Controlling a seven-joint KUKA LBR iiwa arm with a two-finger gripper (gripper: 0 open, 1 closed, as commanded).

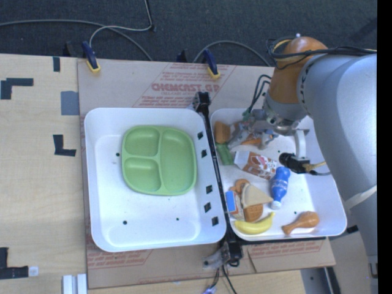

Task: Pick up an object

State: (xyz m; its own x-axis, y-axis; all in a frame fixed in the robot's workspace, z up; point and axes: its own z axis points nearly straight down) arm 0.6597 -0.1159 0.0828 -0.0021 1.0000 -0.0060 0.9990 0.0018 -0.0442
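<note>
Desk (37, 164) spans the frame, pale wood at left with cardboard under two white bins. Arm (343, 115) comes in from the right edge, grey, with its orange band (288, 81) at upper right, bending down into the right bin (324, 216). Left bin (98, 225), centre-left of the frame, carries a green divided tray (159, 161) lying flat. Right bin is crowded along its left wall: a blue bottle (280, 185) right of centre, a printed packet (260, 164) just beside it, a banana (254, 226) at the bottom rim, a drumstick toy (301, 222) at lower right, a tan wedge (252, 196) above the banana. Claw (260, 130) sits low over the upper part of that bin, near an orange item (222, 130) and the packet; whether its tips are apart or together cannot be told, they blur into the clutter, and nothing is visibly held. Likely target, by judgement: the packet or the small pieces directly beneath. Packet's long axis seems to run upper left to lower right; bottle runs near vertical in the frame, white cap toward the bottom. To do the pick well: come straight down, set the closing line across the short side of the chosen piece, avoid pinching two neighbours, stay off the bin wall, lift slowly to check the hold.
</note>
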